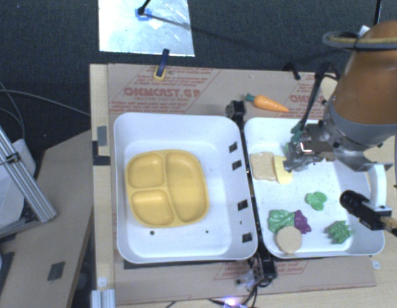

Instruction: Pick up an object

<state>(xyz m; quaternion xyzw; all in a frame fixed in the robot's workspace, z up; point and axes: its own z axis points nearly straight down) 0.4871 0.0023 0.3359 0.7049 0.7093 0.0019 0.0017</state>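
The robot's claw (293,161) is hanging over the flat yellow cheese slice (280,169), nothing lifted yet; I cannot tell its grip.

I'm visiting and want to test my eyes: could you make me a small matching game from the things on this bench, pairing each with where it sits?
Things:
1. yellow divided plate
2. toy carrot
3. round tan cookie
4. gripper

Places:
A. near front edge of the right bin
B. on the cardboard behind the bins
C. in the left bin
D. above the tan slice in the right bin

Pairs: 1-C, 2-B, 3-A, 4-D
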